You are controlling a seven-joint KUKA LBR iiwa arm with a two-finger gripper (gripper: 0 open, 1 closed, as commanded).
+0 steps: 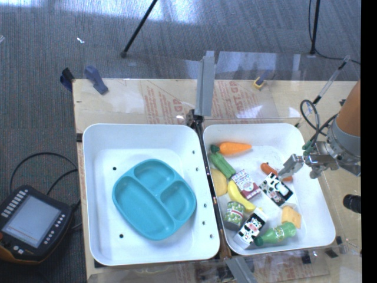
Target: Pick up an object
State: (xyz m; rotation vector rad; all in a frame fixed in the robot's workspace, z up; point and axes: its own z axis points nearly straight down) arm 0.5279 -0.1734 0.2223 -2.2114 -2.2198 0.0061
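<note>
Right bin (306, 135): claw (290, 168) above toys

grey carpet floor (70, 34), sunlit patches, tripod legs (143, 22)

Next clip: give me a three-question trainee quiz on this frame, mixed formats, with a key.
1. True or false: the blue divided plate lies in the same bin as the toy carrot.
2. Multiple choice: the gripper is above which part of the right bin? A) its near left corner B) its right side, beside the cow-print carton C) its far left corner
3. Fill in: the green bottle lies near the right bin's ____ edge, next to a second cow-print carton.

Key: 1. False; the plate is in the left bin, the carrot in the right. 2. B. 3. Near (front).
</note>
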